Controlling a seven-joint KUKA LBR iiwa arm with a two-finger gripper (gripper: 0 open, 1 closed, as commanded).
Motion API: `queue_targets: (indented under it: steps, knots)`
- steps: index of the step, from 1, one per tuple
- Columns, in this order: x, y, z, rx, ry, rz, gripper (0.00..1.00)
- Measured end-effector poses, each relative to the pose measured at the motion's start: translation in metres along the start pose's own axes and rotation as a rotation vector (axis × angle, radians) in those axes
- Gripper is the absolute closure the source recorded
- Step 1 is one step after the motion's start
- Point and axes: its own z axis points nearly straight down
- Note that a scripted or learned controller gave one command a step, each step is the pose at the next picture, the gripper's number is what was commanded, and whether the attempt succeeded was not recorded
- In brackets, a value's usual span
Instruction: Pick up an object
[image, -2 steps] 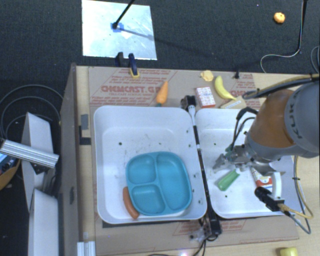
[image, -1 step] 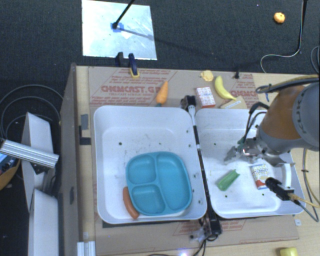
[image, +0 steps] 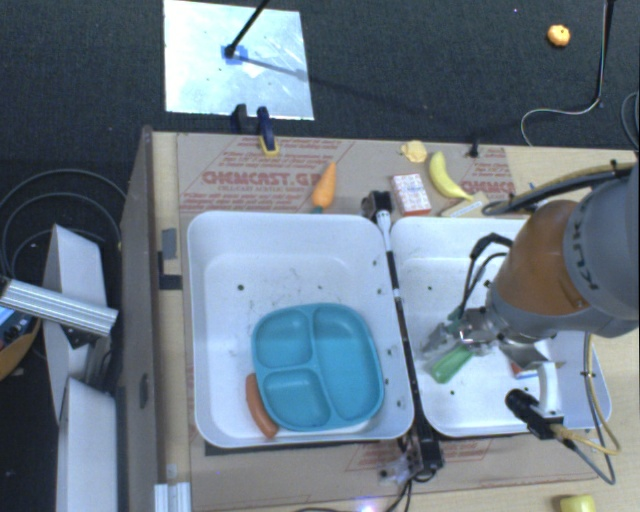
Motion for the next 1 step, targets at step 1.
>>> queue_targets:
  steps: [1]
  knots:
    - [-0.0481, -0.027, -0.0007, -0.002, -0.003, 0.009, 0.0]
